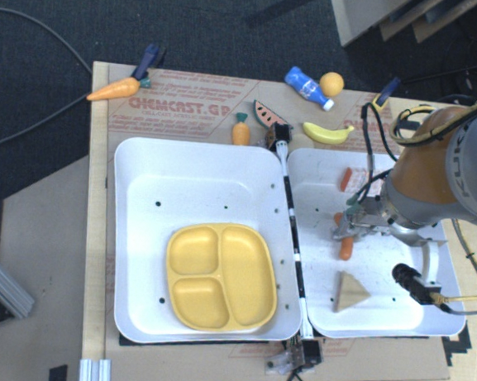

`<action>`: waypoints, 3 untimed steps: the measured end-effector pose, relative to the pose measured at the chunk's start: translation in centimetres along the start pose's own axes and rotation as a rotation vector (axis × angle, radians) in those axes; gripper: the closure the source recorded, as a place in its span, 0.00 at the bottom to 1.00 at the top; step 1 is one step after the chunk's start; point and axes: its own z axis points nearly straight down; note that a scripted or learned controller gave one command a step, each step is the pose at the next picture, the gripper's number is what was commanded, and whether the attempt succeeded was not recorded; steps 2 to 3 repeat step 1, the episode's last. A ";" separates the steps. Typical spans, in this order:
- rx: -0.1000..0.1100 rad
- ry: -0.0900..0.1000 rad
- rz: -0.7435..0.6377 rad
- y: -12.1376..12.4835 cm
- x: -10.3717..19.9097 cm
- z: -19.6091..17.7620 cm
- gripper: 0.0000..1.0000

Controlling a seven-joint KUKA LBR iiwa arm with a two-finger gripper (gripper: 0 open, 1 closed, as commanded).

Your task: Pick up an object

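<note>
1. From my station I see the gripper (345,229) low inside the right bin (393,323), hanging from the grey arm (439,174), which enters from three o'clock with its orange band above the wrist.
2. I cannot tell from this angle how the gripper is set; the metal tip is a small blur, and nothing is plainly seen held in it.
3. Just at the tip's six o'clock lies a small orange-red piece (346,250), close to it; I cannot tell whether they touch.
4. At the gripper's twelve o'clock, near the bin's far wall, lies a second reddish piece (346,180), apart from the tip.
5. Toward five o'clock of the gripper a tan wedge (350,292) rests flat on the bin floor, well clear of the tip.
6. At nine o'clock, across the dividing rims, the left bin (139,185) holds a yellow divided tray (221,276) with three compartments, lying in the bin's near half.
7. Beyond the bins, on the bench's far strip at twelve o'clock, I see a banana (327,134), a blue bottle (307,87) with an orange ball (332,83) beside it, a watermelon slice (267,114) and a small orange toy (241,133).
8. At the bench's far left corner, eleven o'clock, a toy carrot (114,90) lies at the edge.
</note>
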 end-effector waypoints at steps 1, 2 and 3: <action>0.001 0.002 -0.002 0.7 6.3 -9.6 1.00; 0.001 0.002 -0.002 0.7 6.3 -9.6 1.00; 0.001 0.002 -0.002 0.7 6.3 -9.6 1.00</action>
